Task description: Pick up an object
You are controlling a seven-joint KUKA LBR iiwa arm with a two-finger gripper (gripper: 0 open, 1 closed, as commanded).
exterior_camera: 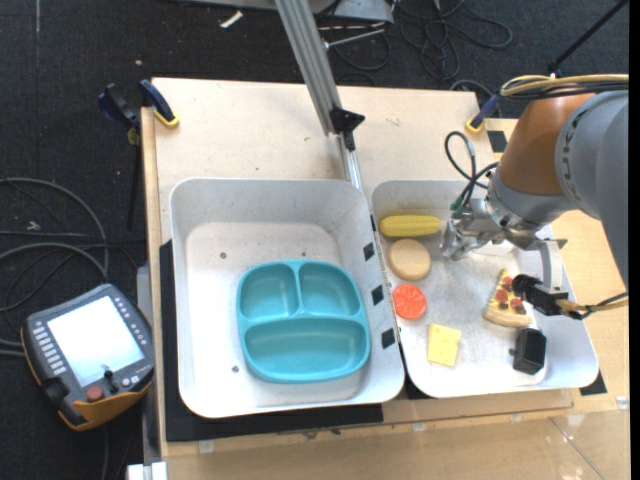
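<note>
Nearest me in the right bin (480,363) lies a yellow cheese square (443,345), then an orange-red tomato slice (409,301) and a pizza slice (507,303), and farther back a tan bun (409,259) with a yellow corn cob (410,225) beyond it. The tool (460,241) hangs low just right of the bun and corn cob; I see nothing held in it and cannot tell whether it is open or closed. I judge this the approach step: next it needs centring over the bun, then lowering and closing.

Divided tray (300,320) in left bin (200,268), corn (410,225) behind bun (409,259) in right bin (470,303)
</note>
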